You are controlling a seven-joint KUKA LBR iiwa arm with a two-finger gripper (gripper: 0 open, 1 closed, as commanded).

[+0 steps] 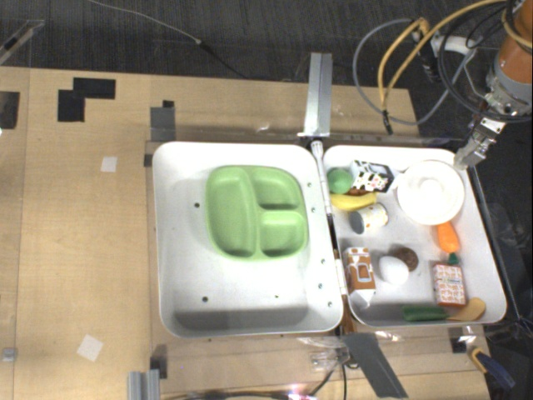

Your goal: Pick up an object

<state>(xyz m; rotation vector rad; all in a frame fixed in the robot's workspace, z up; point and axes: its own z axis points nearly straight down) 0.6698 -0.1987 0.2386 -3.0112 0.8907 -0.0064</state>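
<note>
Hovering at the far right corner of the right bin (497, 261), the gripper (473, 151), whose opening I cannot tell, is needing to descend squarely over a well-separated item like the carrot (449, 238) beside the white plate (430, 192).

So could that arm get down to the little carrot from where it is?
Probably yes. The carrot lies uncovered beside the white plate, near the right bin's outer wall, nothing on top. The tool hangs at that bin's far corner.
</note>
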